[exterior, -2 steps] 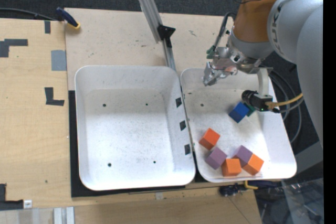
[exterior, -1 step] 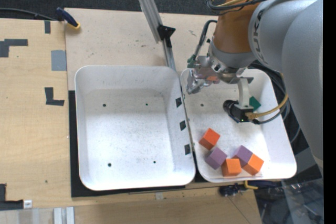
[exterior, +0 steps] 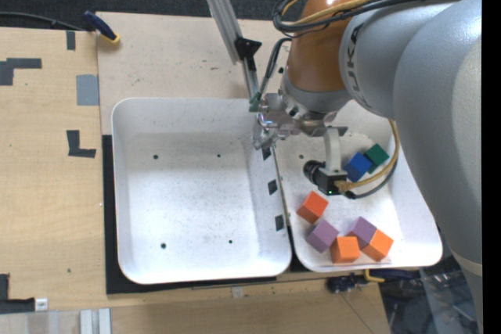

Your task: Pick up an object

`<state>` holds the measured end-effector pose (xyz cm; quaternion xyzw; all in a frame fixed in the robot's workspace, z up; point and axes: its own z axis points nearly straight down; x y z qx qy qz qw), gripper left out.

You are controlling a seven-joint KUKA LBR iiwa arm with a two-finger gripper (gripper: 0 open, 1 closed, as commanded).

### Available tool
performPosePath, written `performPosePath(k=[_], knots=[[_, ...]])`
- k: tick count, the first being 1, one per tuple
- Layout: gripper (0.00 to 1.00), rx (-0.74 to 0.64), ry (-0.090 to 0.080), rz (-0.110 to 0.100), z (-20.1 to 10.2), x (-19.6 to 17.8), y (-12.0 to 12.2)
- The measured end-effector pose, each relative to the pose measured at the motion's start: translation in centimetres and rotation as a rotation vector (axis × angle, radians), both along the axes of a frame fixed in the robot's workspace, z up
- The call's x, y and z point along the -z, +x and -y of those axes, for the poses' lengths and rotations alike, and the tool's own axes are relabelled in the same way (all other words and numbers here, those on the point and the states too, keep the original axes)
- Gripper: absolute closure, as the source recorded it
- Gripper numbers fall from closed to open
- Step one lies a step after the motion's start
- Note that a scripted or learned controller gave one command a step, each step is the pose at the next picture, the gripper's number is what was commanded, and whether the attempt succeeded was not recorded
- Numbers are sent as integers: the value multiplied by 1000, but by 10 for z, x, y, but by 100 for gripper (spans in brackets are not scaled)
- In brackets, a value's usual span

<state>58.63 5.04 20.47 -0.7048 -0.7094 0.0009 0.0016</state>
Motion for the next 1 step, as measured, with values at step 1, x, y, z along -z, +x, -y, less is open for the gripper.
performPosePath(k=[1], knots=[[100, -1, 1, 1, -43, -16, -23]])
